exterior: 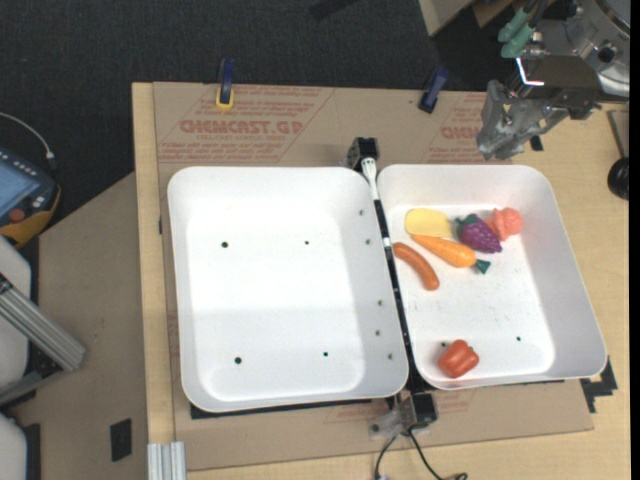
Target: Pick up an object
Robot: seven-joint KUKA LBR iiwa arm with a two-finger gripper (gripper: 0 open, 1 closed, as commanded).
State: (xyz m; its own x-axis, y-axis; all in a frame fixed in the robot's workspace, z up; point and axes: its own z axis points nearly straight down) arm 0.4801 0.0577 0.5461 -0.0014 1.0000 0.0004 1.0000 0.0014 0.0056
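The right bin [560, 268] holds several toy foods. A yellow piece [427, 221], an orange carrot [446, 251], purple grapes [480, 234] and a pink piece [507, 221] cluster near its far side. An orange-brown sausage [416, 265] lies by the bin's left wall, and a red pepper [458, 358] sits near the front edge. My gripper [503, 140] hangs above the bin's far rim, up and to the right of the cluster, with nothing visible between its fingers.
The left bin [270, 288] sits beside the right one, joined by a black divider strip [385, 258]. Cardboard [250, 118] underlies both bins, held by a yellow-blue clamp [226, 86] and a blue clamp [434, 88] at the back.
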